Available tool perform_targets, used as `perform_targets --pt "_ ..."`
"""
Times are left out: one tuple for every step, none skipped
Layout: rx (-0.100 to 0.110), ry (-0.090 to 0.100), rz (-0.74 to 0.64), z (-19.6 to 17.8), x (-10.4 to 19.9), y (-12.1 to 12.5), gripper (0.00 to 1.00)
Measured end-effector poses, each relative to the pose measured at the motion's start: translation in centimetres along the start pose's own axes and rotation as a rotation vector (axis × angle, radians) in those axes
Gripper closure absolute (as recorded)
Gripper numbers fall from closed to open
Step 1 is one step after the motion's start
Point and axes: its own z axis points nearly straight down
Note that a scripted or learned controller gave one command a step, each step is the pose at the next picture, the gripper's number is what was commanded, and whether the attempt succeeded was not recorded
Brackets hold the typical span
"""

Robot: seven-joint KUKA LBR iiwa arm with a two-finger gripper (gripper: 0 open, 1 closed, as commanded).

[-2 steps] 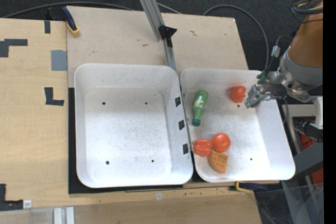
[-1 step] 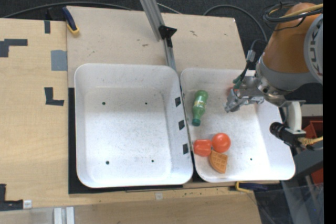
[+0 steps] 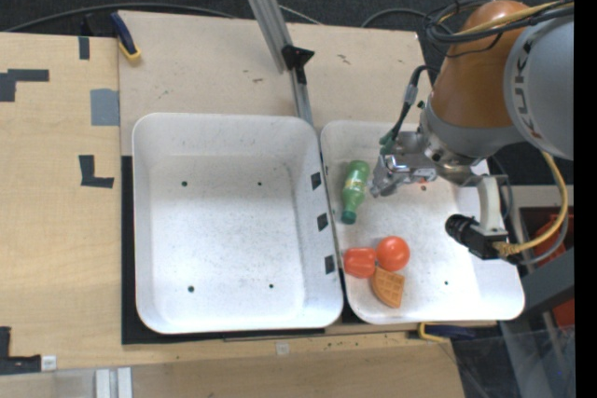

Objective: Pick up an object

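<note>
In the right bin (image 3: 466, 294) a green bottle (image 3: 354, 190) lies near the left wall, pointing toward the front. Two red round items (image 3: 393, 253) (image 3: 360, 263) sit close together nearer the front, with an orange-brown wedge (image 3: 389, 287) just in front of them. My gripper (image 3: 390, 179) hangs over the right bin, just right of the green bottle, with the grey and orange wrist above it. I see nothing held between its fingers.
The left bin (image 3: 229, 219) stands beside the right one, with black clips on the shared wall. A slanted metal rail (image 3: 266, 5) reaches in from the top. Cables and a black fitting (image 3: 471, 236) hang at the arm's right.
</note>
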Motion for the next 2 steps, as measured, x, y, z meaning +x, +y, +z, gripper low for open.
perform_targets --pt "0.002 0.0 -0.001 0.7 5.6 -1.3 1.0" --pt "0.001 -0.001 -0.002 1.5 11.9 -1.3 1.0"
